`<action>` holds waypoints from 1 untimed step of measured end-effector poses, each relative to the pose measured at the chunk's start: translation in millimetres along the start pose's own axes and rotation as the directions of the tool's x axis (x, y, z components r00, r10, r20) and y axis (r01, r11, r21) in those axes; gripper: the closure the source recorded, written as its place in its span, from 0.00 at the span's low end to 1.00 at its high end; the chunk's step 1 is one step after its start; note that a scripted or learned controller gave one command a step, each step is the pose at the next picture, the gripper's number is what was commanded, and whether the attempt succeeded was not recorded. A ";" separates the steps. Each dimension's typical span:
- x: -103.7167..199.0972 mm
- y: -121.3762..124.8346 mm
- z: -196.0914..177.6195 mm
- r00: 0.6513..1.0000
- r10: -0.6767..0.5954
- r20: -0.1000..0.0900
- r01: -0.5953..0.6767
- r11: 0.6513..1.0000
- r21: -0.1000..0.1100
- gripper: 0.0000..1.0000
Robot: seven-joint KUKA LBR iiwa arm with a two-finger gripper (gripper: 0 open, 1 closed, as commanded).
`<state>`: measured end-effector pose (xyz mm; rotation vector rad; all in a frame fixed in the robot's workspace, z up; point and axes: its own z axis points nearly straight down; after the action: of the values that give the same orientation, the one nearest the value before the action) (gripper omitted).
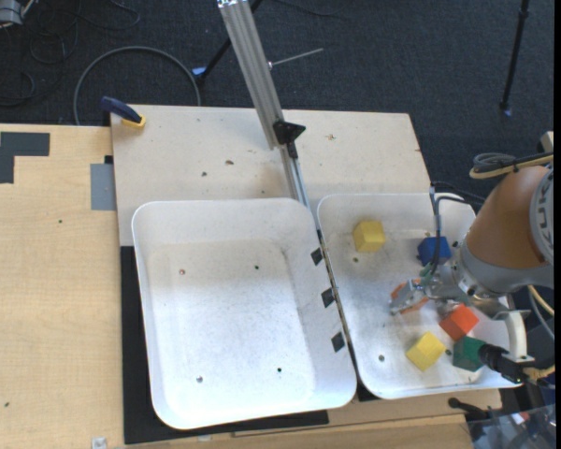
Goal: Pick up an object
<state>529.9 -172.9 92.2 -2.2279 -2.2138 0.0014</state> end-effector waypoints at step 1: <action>1.3 1.5 -9.4 1.000 0.000 0.000 0.000 1.000 0.000 1.00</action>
<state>531.4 -171.7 101.6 -2.2281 -2.2137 0.0020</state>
